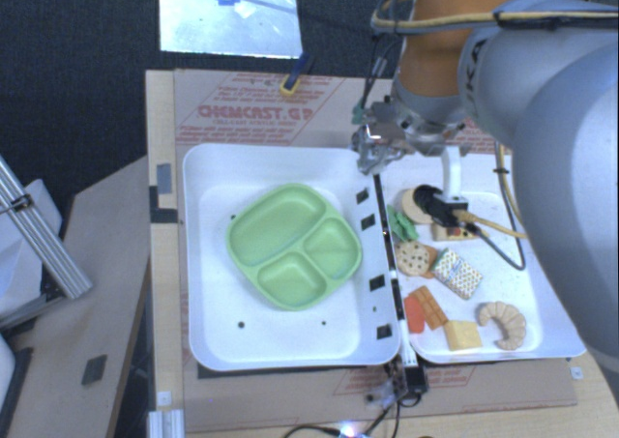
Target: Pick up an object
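Note:
Several toy food items lie in the right bin (542, 315): a green leafy piece (401, 225), a tan round piece (416, 202), a chocolate-chip cookie (414, 257), a patterned packet (456, 274), an orange-red piece (423, 308), a yellow cheese block (462, 335) and a croissant (503, 322). My gripper (375, 154) hangs at the far end of the divider between the bins, behind and left of the food. The wrist above covers most of it. I see nothing held in it.
A light green divided plate (293, 245) lies in the middle of the left bin (208, 330). The big grey arm covers the right bin's far right side. A silvery sheet (230, 1) lies beyond the bench.

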Robot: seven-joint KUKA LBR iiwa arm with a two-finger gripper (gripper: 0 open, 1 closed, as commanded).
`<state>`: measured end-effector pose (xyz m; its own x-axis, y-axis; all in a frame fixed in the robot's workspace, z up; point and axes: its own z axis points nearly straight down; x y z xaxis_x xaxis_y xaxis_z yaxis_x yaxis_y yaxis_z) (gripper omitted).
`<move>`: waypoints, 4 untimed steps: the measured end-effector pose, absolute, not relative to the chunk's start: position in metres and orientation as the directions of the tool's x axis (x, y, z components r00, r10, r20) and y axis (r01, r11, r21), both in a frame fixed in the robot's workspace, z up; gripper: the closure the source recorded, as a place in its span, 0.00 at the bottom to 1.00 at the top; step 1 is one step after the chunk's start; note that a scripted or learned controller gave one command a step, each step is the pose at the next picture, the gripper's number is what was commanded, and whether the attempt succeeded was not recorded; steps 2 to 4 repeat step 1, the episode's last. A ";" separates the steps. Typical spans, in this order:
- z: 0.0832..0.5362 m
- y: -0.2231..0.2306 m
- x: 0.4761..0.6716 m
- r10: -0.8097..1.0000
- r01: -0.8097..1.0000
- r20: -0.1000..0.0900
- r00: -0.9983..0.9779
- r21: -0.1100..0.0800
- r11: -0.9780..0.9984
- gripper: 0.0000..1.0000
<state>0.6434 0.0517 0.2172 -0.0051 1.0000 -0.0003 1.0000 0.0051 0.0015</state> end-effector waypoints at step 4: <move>0.234 0.045 0.641 1.000 1.000 0.000 -0.002 0.002 0.002 1.00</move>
